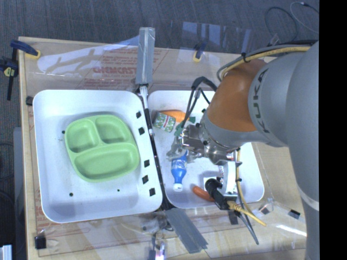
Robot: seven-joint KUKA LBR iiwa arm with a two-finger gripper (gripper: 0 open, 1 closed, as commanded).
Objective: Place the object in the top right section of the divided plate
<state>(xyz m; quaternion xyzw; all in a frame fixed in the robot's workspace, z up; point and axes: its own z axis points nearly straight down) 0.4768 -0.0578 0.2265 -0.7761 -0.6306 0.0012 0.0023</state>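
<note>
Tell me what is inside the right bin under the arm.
In the right bin lie a blue bottle, a small green packet with an orange piece beside it, and another orange item near the front. The arm covers the bin's middle, so anything beneath stays hidden.

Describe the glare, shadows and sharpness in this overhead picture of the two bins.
Camera view: bright reflections streak the clear sheet behind the bins; the green divided plate is evenly lit with soft shadow in its sections; the arm looms large and slightly soft at right, shading the right bin; the blue bottle is fairly sharp.
</note>
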